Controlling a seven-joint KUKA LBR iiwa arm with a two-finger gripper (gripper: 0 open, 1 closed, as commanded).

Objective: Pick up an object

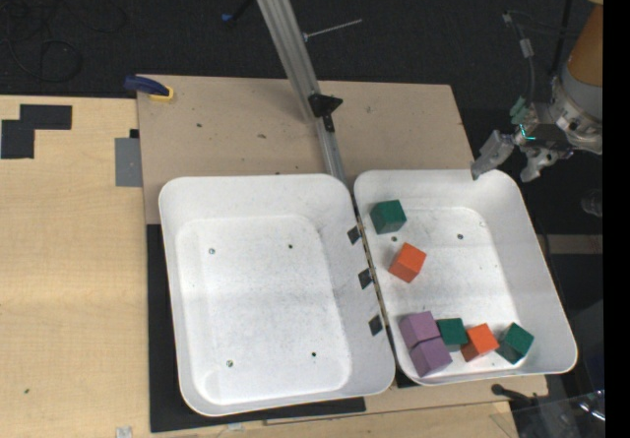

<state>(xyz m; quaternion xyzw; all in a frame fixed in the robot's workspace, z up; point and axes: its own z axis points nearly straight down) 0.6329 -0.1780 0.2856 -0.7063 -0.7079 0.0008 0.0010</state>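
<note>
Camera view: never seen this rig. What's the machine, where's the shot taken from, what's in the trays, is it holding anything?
The picture comes from one fixed camera above the bench, looking down at a slant. The machine is a robot arm, grey with an orange band, reaching in from the picture's right. Its two-finger gripper is above the upper right corner of the right bin, with nothing visible between its fingers.

Two shallow white bins sit side by side. The left bin is bare white inside. The right bin holds small blocks: a green block and an orange block near its left side, and a cluster along the bottom edge: two purple blocks, two green, one orange.
</note>
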